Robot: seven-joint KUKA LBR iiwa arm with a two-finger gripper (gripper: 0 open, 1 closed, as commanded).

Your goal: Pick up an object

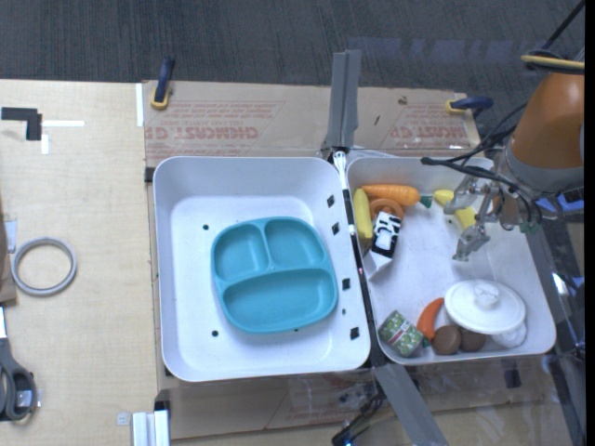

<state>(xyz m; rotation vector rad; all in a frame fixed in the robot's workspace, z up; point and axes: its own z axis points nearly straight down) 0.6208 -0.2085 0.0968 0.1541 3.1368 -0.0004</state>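
The right bin [521,249] holds several items. An orange carrot [390,193], a yellow banana [361,214] and a black-and-white toy [386,233] lie at its far left. A green packet [402,334], a small red-orange piece [429,316], a brown lump [447,339] and a white lidded pot [483,307] sit along its near edge. My gripper [472,235] hangs over the bin's right middle, just above the pot and apart from it. Two small yellow pieces [444,196] lie beside its upper part. I see nothing held in it.
The left bin [177,249] carries a blue divided plate [275,273]. A grey post [344,100] stands between the bins at the far side. On the bench at the left lie a tape roll [42,266] and scissors [17,388]. Cables [456,161] trail from the wrist.
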